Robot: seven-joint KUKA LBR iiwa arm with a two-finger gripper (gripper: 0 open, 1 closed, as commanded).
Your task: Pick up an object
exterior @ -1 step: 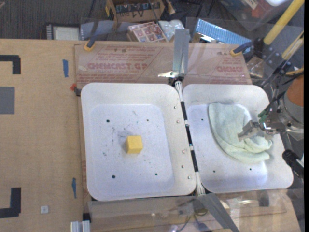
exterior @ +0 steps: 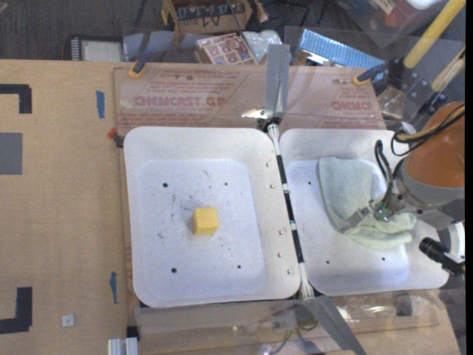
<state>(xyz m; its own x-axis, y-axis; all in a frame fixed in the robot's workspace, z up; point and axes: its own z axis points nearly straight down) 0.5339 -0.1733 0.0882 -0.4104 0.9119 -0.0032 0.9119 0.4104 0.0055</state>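
Observation:
A small yellow cube lies near the middle of the left white bin. A pale green cloth is crumpled in the right white bin, toward its right side. My gripper is down at the cloth's right part, its tip touching or pressing into the fabric. The grey arm with its orange band comes in from the right and hides the bin's right edge and part of the cloth.
A grey divider stands behind the seam between the two bins. A clear plastic sheet with red print lies behind both bins. Clutter and cables sit beyond the bench's back edge. A black fitting juts out at the right bin's lower right.

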